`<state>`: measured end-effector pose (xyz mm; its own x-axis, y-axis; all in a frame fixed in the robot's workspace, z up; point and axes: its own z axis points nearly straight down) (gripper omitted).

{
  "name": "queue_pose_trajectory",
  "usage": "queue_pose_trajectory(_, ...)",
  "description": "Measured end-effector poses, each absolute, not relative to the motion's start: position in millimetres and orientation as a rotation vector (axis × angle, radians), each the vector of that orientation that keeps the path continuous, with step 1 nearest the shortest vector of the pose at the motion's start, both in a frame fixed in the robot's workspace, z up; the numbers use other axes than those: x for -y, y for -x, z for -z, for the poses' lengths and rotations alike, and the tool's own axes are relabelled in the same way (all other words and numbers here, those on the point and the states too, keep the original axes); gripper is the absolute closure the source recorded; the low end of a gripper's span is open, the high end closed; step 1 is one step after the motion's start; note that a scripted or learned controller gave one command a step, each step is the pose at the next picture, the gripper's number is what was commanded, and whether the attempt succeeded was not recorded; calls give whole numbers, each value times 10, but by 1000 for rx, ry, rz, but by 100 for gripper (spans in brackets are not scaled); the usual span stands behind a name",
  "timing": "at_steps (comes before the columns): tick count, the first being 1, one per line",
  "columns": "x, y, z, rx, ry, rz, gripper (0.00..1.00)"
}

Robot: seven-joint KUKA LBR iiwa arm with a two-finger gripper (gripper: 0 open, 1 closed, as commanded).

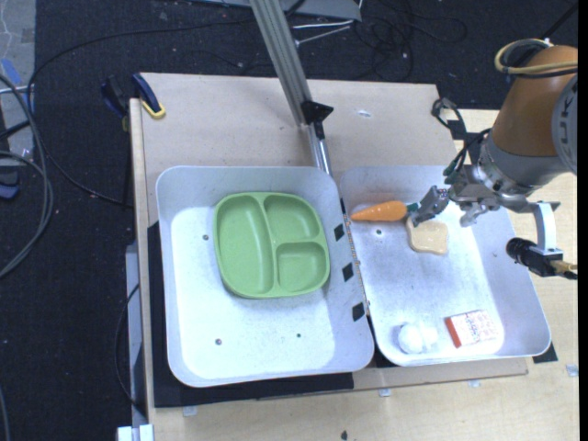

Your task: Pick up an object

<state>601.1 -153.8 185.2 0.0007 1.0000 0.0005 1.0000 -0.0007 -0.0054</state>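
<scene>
You see the arm (542, 99) as a rounded orange-brown shell edged by a pale yellowish ring at its top, with a grey metal section below it. You find dark cables looping beside the wrist, and the gripper (455, 205) is bare silvery metal with small black fittings.

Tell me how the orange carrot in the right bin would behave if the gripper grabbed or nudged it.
The carrot looks like a smooth, tapered toy, so it is probably stiff and light. Its rounded body lies flat on the right bin, so a sideways nudge may roll or pivot it. The gripper, close by its green end, might slip on the narrow tip.
</scene>
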Motion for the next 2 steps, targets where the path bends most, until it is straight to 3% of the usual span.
queue_pose_trajectory(2,1449,-6029,-953,2227,2228,2,0)
